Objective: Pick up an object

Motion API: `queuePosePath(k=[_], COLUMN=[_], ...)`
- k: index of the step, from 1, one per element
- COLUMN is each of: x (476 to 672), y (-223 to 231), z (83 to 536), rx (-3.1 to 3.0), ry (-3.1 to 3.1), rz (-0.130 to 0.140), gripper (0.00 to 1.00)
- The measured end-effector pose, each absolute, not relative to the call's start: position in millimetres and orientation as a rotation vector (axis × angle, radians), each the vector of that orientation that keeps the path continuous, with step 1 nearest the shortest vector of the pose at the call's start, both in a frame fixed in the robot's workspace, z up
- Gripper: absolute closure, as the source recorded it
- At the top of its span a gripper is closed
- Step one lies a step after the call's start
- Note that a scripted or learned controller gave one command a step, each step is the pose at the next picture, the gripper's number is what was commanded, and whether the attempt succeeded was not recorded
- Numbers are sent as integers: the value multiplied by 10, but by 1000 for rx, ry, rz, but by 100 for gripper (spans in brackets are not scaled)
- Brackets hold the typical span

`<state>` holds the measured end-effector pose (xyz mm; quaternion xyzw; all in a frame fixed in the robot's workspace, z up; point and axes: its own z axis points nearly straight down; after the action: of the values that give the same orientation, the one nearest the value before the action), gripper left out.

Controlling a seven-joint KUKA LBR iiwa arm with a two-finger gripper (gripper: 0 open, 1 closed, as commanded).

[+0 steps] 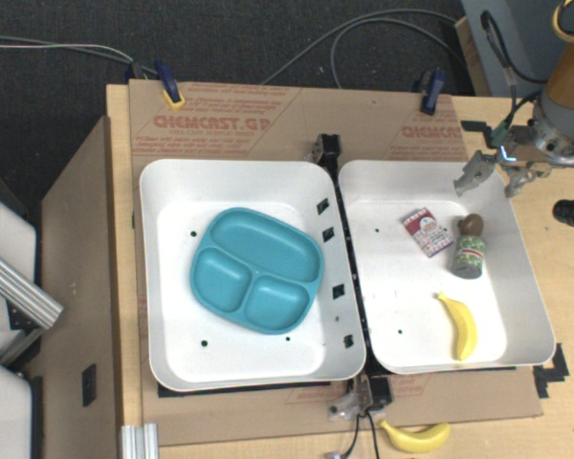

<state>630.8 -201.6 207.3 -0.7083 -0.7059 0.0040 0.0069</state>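
The right bin holds a yellow banana near its front, a small green bottle with a brown cap lying toward the right wall, and a red and white card packet left of the bottle. My gripper hovers over the bin's far right corner, above and behind the bottle. Its two fingers are spread apart and nothing sits between them.
The left bin carries a blue divided tray. A second banana lies on the cardboard in front of the bins. Blue clamps pin the cardboard's back edge. Cables run behind the bench.
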Motion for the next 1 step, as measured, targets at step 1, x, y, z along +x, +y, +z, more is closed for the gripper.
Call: queuePosePath(k=[1], x=[6339], y=[-2009], z=[2167], rx=[-2220], ry=[-2222], rz=[0], gripper=[0])
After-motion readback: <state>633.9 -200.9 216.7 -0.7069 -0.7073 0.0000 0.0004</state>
